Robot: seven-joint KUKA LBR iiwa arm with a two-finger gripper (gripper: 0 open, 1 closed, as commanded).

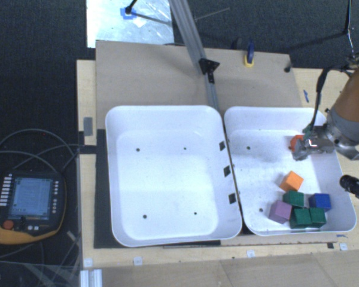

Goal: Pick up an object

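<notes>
My gripper reaches in from the right and hangs low over the upper right part of the right bin. A small red object lies right against its tip on the upper left side; whether it sits between the fingers is hidden. Below the gripper lies an orange block. Further toward the bin's front right corner, a purple block, a blue block and green blocks sit packed together.
The left bin stands next to the right one, with a shared divider with black clips. A slanted metal pole crosses the bench at the back. A teach pendant with cables lies on the floor at the left.
</notes>
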